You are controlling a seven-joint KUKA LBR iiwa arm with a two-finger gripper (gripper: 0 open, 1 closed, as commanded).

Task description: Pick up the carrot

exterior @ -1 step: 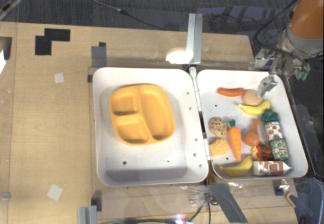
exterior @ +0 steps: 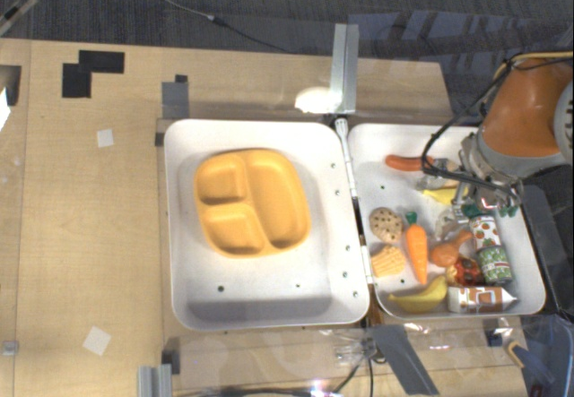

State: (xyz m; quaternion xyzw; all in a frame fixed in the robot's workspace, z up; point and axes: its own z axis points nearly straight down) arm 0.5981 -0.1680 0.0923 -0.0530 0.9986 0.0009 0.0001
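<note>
The carrot [exterior: 417, 253] lies in the right bin [exterior: 534, 283], just left of the gripper [exterior: 462, 211]; finger state unclear.

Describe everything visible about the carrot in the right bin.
The carrot is a small orange toy, plastic-looking, with a green leafy top at its upper end and a body tapering to a point toward the bin's front. It lies flat in the right bin, lengthwise, among other toy food: a cookie to its left, corn beside it, a banana at its tip. The gripper sits to its right, apart from it.
</note>
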